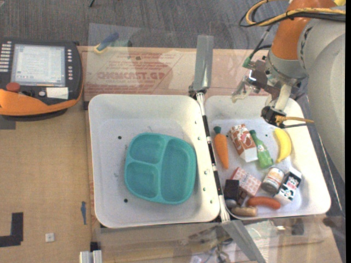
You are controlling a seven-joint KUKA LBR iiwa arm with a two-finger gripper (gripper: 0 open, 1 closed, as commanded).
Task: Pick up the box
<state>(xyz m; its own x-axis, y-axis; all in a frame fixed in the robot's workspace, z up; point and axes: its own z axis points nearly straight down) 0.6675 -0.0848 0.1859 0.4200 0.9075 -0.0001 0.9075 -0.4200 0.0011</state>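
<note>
A red and white box [239, 139] lies in the right bin [312, 201], between a carrot [221, 150] and a green bottle [261, 149]. Nearer the front of that bin lies a smaller pink checkered box [247, 182], with a black block [231, 189] touching it. My gripper [245, 86] hangs over the bin's back left corner, up and slightly right of the red and white box and well apart from it. The grey arm with its orange band [290, 34] comes in from the upper right.
The right bin also holds a banana [283, 144], a small can [272, 179], a black and white carton [290, 185] and a sausage [263, 202]. A teal divided plate [160, 167] sits in the left bin [104, 147]. A teach pendant [38, 75] rests at far left.
</note>
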